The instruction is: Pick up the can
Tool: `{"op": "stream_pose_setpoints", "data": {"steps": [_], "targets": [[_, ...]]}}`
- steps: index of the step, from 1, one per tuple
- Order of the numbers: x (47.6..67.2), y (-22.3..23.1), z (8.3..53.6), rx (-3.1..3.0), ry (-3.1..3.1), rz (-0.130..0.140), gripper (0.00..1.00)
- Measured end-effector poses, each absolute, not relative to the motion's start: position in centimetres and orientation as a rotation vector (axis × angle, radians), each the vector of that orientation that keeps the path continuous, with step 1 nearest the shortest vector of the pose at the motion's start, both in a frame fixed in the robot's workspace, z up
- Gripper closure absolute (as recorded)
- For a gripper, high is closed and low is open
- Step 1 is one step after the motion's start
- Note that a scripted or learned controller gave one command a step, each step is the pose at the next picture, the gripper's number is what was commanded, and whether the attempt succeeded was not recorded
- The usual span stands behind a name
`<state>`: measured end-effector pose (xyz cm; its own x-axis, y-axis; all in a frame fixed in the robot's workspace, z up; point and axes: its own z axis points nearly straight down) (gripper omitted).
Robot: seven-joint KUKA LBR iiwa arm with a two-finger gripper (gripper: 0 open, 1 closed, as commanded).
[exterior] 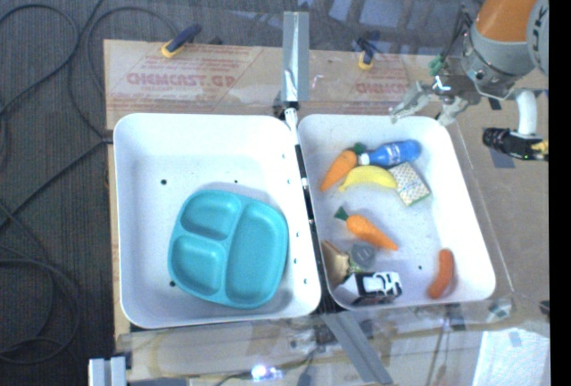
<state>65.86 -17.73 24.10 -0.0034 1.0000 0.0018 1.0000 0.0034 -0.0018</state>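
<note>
Gripper (426, 105) sits at about 1 o'clock in the view, over the far rim of the right bin (464, 188), fingers spread apart, nothing between them.

Can (363, 256) lies in the right bin at about 7 o'clock of that bin, near the front wall, well apart from the gripper. A black-and-white item (379, 285) is just beside it at 5 o'clock.

Right bin also holds 2 carrots (339, 168) (370, 233), a banana (368, 178), a blue bottle (395, 151) and a sausage (441, 274).

Left bin (143, 161) holds 1 teal tray (230, 247), 3 compartments.
</note>
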Motion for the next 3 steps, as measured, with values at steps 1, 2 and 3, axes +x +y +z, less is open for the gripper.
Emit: {"op": "stream_pose_setpoints", "data": {"steps": [1, 2, 3], "targets": [[60.0, -17.5, 10.4, -2.761, -1.495, 0.003, 0.00], [62.1, -20.2, 10.0, -2.725, -1.543, 0.002, 0.00], [62.1, -20.1, 11.0, -2.725, -1.549, 0.008, 1.00]]}}
